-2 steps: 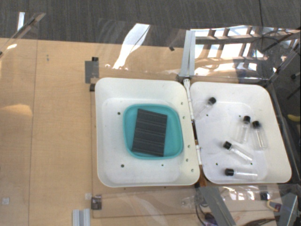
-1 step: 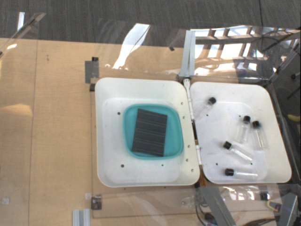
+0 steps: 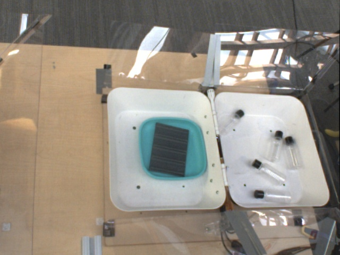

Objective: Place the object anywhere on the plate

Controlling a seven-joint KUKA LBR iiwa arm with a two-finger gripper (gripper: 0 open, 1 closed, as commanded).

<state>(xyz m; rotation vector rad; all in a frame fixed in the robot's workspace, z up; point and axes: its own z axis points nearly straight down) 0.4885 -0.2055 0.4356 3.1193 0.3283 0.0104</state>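
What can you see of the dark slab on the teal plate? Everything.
The dark slab is a flat, dark grey rectangle with fine ridges running across it, matte and rubbery or foam-like in look. It lies flat at a slight tilt, long side running near to far, wholly on the teal plate, in the left bin. Nothing but the plate touches it.

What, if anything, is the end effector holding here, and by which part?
Nothing is seen being held. The dark ribbed block lies flat on the teal plate in the left bin, and the clear vials lie loose in the right bin.
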